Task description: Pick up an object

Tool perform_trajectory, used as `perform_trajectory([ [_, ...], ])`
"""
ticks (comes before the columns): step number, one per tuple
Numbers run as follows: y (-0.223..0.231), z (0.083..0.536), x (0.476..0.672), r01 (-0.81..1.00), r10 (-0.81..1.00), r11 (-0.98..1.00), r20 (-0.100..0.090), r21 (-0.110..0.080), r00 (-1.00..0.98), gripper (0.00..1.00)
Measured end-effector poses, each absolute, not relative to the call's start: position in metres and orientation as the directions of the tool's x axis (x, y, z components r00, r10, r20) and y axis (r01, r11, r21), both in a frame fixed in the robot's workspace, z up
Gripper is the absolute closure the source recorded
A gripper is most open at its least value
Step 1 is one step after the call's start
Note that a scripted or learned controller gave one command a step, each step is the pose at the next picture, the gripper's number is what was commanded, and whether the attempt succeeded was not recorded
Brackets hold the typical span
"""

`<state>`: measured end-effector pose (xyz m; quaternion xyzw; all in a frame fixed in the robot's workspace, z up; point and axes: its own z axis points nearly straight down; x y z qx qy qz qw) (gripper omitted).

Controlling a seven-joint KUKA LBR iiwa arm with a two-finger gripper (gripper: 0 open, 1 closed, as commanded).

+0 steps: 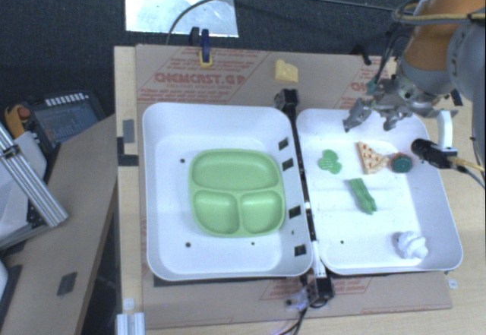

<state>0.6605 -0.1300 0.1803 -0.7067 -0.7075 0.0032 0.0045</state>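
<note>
You see the arm [444, 22] cut off at the upper right; its gripper [374, 118] hangs spread and holding nothing above the right bin [433, 204], near the tan pizza slice [370, 157].

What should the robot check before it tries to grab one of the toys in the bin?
1. Gripper open with nothing in it: ok, the fingers are spread and nothing sits between them.
2. Toys within reach in the right bin: ok.
3. Gripper lined up over a toy: not ok, it hangs near the bin's far edge, apart from the pizza slice.
4. Pizza slice free to grab alone: not ok, a dark green round toy lies right beside it.
5. Green long toy has space around it: ok.
6. White toy graspable: cannot tell, it sits near the bin's corner.
</note>
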Motion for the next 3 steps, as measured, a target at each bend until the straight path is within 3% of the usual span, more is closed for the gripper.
perform_trajectory([
  [1,-0.13,0.188,0.664,1.0,1.0,0.003,0.0,0.002,-0.003,0.0],
  [3,-0.123,0.088,0.658,1.0,1.0,0.004,-0.003,0.006,-0.004,0.0],
])
